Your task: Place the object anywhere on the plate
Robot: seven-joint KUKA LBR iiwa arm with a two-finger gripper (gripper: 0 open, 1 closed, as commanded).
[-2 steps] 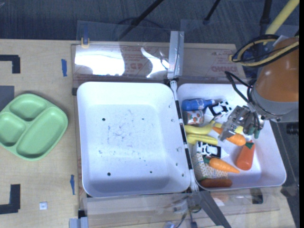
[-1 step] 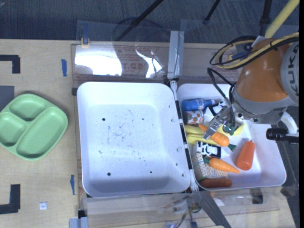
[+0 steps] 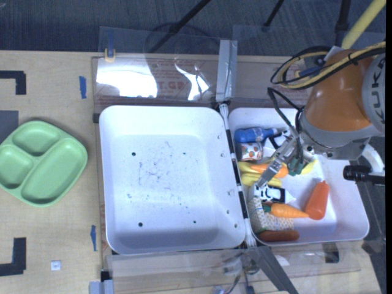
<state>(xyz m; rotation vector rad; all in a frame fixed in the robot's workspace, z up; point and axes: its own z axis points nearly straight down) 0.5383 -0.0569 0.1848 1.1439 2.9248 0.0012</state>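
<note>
You have the left bin as your landmark: a wide white tray with nothing in hand over it. Directly to its right sits the right bin, crowded with toy food, and the arm hangs over that bin's upper half. Far off the left bin's opposite side lies the green divided plate, so any carry must cross the whole left bin. The gripper hovers just right of the dividing wall above a yellow banana-like toy; whether it grips anything, you cannot tell. An orange carrot lies below it, long axis roughly sideways.
</note>
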